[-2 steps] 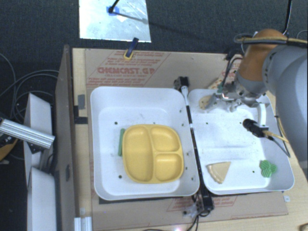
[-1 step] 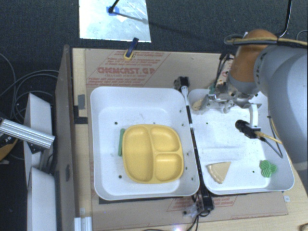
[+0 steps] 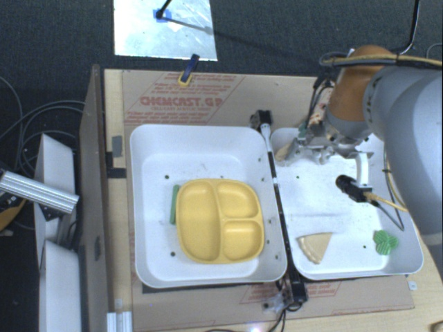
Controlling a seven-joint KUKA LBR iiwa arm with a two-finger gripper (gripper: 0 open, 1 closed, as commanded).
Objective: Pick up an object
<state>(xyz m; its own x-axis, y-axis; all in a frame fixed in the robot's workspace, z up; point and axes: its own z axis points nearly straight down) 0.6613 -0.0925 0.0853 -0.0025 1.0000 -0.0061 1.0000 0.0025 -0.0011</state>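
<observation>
1. The gripper (image 3: 304,147) sits low over the far left corner of the right bin (image 3: 320,199), close to the wall it shares with the left bin (image 3: 201,151). We cannot tell whether it is open or closed, and we see nothing held in it.
2. The arm (image 3: 401,116) comes in from the right, across the far right part of that bin.
3. The closest thing worth picking is the wedge (image 3: 315,245). It lies flat at the near side of the right bin, well apart from the gripper. It is pale tan and triangular, with a rounded far edge and its tip pointing near.
4. We judge the wedge to be light, thin and fairly stiff. Because it lies flat, a grip from above across its narrow near part may work better than one across its wide edge, and it could slide on the smooth floor.
5. A green lump (image 3: 385,241) lies in the near right corner. It looks small, knobbly and light, and we think pinching it across its middle would be easy.
6. In the left bin lies a yellow plate (image 3: 220,220) with three compartments. We judge it to be rigid, slick and too wide to grip except at the rim.
7. A green strip (image 3: 174,203) lies along the plate's left edge. It is slim and hard to reach.
</observation>
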